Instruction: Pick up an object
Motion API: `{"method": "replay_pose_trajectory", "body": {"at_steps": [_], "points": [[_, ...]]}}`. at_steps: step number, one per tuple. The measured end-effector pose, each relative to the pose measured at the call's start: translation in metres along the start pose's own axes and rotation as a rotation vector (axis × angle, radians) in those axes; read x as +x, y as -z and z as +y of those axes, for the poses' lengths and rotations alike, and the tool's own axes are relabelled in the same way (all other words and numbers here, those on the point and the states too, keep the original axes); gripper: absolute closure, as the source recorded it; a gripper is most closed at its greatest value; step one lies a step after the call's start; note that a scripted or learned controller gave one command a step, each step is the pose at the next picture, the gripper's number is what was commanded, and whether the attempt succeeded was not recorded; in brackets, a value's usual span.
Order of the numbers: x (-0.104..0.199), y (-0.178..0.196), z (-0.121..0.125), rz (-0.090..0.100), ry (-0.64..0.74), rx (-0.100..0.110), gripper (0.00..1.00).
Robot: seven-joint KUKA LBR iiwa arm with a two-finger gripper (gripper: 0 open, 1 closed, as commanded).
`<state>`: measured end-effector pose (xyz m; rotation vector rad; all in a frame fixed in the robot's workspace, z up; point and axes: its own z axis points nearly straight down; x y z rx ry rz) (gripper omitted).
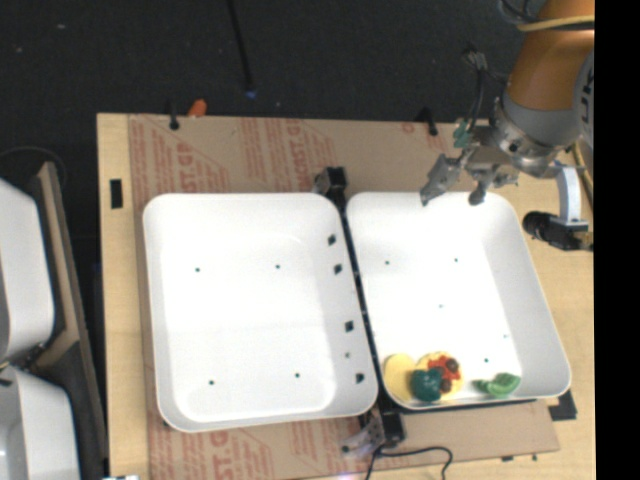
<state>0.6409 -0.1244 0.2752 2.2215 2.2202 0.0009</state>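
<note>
A small heap of objects lies in the near corner of the right bin (520, 258): a yellow piece (400, 373), a dark green piece (427, 386) with red and orange bits (443, 365) on top, and a bright green piece (497, 383) to their right. My gripper (452, 191) hangs over the far edge of the right bin, well away from that heap. Its two fingers are spread apart and nothing is between them.
The left bin (160, 268) sits beside the right one, with black clips (340, 268) along the shared rim. Both rest on a cardboard sheet (240, 153) over the bench. White containers (20, 268) stand at the far left.
</note>
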Motion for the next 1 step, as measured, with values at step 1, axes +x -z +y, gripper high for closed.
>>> {"method": "replay_pose_trajectory", "body": {"at_steps": [1], "points": [[-0.0224,-0.0213,-0.1009,0.000,-0.004,0.002,0.00]]}}
